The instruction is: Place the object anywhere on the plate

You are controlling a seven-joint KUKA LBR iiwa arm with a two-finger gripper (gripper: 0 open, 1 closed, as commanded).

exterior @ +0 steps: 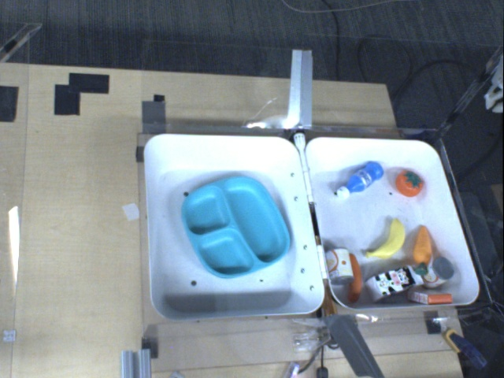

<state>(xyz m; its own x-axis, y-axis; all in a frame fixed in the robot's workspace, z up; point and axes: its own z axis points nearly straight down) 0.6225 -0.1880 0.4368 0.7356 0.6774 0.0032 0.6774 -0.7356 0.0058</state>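
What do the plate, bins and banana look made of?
Plate: likely moulded plastic, uniform turquoise, smooth, with soft sheen and rounded compartments.
Left bin and right bin: probably plastic or coated metal, white, smooth, with rounded corners; cannot tell which.
Banana: looks like toy plastic or foam, flat even yellow, no spots; hard to confirm at this size.

You have two bins side by side on the desk point(79, 211). The plate point(235, 224) lies in the left bin point(169, 164). In the right bin point(441, 172), the bottle point(361, 178) and a round fruit point(409, 183) lie at the back, the banana point(387, 240) in the middle, and a can point(340, 264) and small boxes point(398, 282) at the front.
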